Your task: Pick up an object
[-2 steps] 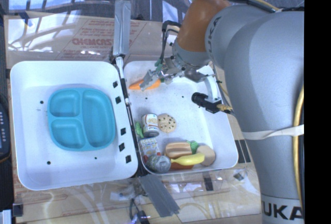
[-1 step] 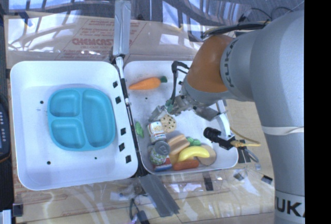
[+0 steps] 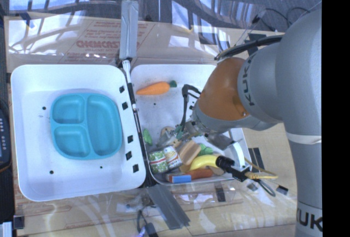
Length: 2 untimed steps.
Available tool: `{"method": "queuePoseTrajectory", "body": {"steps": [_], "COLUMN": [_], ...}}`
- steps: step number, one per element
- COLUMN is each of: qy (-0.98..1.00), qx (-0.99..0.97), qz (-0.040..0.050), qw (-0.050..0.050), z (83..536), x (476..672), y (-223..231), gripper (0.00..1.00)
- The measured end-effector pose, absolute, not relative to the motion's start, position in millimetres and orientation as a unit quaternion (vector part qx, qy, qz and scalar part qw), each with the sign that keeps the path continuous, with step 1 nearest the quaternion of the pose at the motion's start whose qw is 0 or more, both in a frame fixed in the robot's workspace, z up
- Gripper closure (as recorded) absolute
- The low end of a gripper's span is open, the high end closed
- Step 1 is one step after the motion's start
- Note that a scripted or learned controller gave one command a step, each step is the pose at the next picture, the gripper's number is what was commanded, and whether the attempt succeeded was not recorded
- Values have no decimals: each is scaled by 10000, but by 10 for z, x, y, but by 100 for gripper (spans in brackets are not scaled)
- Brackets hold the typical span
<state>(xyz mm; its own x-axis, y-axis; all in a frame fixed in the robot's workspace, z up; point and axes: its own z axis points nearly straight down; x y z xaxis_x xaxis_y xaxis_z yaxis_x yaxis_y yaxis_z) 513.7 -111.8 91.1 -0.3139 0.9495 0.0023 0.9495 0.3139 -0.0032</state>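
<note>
Arm low over the right white bin point(image 3: 164, 74) of 2.
Nothing visibly lifted; pincer point(image 3: 183, 131) state: cannot tell. Orange plastic carrot point(image 3: 153, 88) untouched.

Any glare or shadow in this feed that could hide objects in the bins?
Camera view: strong window glare streaks the clear sheeting behind the bins, not the bin floors. The arm covers much of the right bin and shades its toy pile. The carrot and blue tray are evenly lit and sharp.
</note>
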Motion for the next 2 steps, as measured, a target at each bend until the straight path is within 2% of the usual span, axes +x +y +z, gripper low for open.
{"method": "queuePoseTrajectory", "body": {"steps": [1,2], "qy": [-8041,-7987], "qx": [-5945,-6017], "qz": [-4,11], "qw": [-7,-30], "z": [1607,920], "x": [5223,4909], "y": [-1071,-1281], "gripper": [0,0]}}
